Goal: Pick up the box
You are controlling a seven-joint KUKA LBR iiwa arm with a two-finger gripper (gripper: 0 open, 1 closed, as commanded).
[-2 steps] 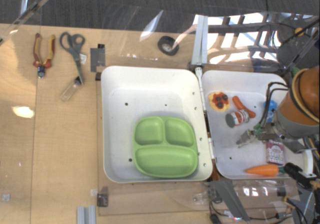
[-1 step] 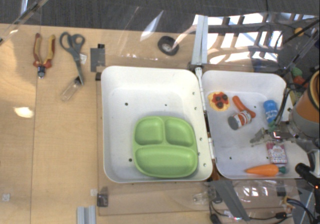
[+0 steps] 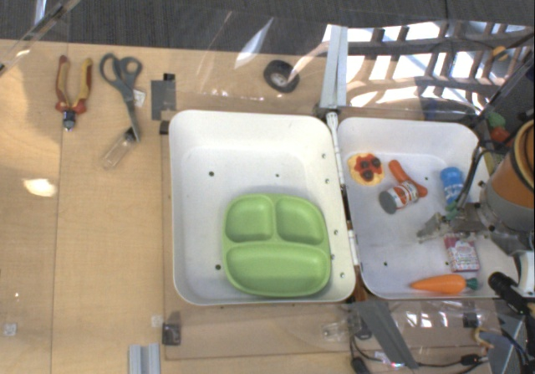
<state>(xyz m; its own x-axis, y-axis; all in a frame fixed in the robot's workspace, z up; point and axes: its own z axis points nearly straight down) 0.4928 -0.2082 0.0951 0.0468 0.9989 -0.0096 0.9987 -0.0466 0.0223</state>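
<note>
The gripper [image 3: 447,226] is seen low in the right bin [image 3: 418,276], just above the small pink box [image 3: 462,253]; its state cannot be told. The box lies flat near the bin's right wall, beside the carrot [image 3: 437,284] (a can [image 3: 399,197] lies further off). It is judged light, stiff cardboard, possibly slippery, best pinched across its narrow sides.

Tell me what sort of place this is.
Probably a robotics lab bench for pick-and-place trials: two white bins of toy food like a carrot, the arm's gripper reaching in, pliers and scissors alongside.
</note>
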